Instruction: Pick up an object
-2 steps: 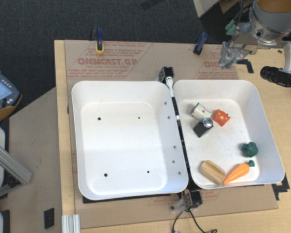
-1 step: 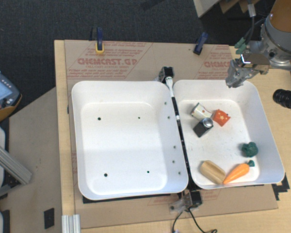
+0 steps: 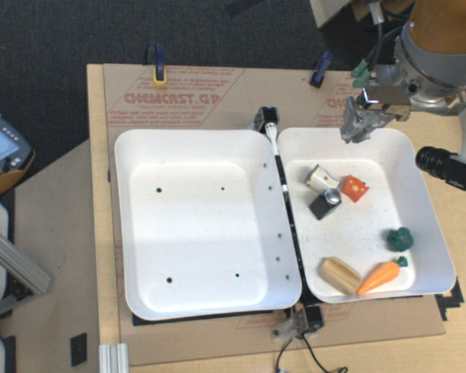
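Gripper (image 3: 357, 133) hovers at upper right over the right bin (image 3: 427, 200), nothing between its fingers, their spacing indiscernible; the carrot (image 3: 382, 277), lower right beside a wooden block (image 3: 339, 275), looks light, rigid, smooth, best pinched across its thick middle.

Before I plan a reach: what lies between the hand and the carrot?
In the camera view, the red block lies between the hand and carrot.

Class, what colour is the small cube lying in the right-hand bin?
Red-orange cube, seen in the camera view.
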You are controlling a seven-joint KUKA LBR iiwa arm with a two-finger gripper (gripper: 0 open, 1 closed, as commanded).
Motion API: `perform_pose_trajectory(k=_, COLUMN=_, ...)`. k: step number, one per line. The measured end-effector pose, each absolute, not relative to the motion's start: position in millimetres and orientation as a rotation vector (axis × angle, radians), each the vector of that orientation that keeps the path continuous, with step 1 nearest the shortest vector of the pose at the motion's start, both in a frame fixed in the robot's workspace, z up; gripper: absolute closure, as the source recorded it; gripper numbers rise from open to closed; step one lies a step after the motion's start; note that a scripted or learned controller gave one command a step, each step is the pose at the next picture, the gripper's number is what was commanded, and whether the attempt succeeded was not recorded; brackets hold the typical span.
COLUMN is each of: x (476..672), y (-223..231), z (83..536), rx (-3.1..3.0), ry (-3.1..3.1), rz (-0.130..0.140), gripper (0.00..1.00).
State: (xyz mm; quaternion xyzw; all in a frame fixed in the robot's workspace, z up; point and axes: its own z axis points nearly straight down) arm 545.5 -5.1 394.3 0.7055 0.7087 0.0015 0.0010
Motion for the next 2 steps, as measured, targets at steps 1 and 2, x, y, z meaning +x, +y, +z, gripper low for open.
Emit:
perform_pose_trajectory(k=1, x=513.9, y=39.4, z=376.9, rx=2.22, ry=2.228, rz=-0.004, gripper=1.0)
perform_pose_trajectory(k=2, x=518.9, y=60.4, z=363.5, rx=2.222, ry=2.224, rz=-0.004, gripper=1.0)
